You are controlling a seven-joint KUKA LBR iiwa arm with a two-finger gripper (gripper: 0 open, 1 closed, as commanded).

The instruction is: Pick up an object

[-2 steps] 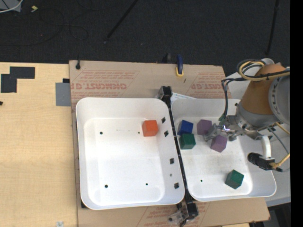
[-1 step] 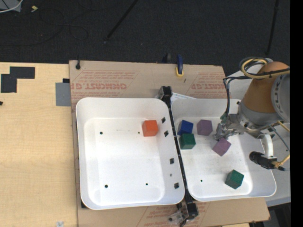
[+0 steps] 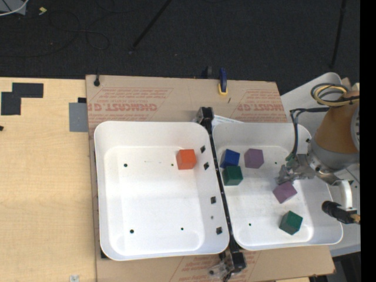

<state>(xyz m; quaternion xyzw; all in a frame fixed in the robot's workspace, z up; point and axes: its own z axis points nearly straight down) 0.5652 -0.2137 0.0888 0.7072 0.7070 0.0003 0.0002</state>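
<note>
Fixed overhead slant onto both bins

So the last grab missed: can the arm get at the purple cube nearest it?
Probably yes: the end effector sits right above the purple cube, with open bin floor around it.

Even bright light, soft shadows, slightly grainy

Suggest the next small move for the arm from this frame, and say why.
Probably a short descent onto the purple cube just below the gripper in the right bin, then close. The gripper sits right at that cube's upper edge, nearer to it than to the other purple cube or the green cube. Nothing shows between its fingers yet.
</note>
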